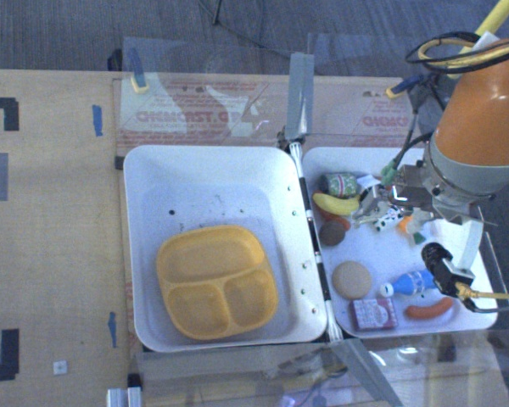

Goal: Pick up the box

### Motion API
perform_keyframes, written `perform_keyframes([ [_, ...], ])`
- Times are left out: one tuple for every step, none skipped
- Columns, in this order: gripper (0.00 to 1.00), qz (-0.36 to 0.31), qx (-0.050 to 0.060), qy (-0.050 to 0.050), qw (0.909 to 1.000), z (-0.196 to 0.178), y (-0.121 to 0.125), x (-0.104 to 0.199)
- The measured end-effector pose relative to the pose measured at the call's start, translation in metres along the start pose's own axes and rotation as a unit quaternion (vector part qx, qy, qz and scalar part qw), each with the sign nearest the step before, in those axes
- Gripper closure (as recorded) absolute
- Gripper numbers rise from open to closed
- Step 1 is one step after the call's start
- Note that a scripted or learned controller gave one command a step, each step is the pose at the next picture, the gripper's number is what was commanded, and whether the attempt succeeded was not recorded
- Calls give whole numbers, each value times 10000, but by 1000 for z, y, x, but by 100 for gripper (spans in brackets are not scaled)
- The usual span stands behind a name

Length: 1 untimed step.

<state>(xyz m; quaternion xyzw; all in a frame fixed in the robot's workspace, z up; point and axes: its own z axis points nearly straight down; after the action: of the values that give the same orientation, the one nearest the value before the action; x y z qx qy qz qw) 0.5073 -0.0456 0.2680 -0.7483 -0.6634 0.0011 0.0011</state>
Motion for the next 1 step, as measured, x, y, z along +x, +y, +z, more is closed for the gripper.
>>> perform_keyframes([
  [0, 101, -15, 3, 9999, 166, -10, -119],
])
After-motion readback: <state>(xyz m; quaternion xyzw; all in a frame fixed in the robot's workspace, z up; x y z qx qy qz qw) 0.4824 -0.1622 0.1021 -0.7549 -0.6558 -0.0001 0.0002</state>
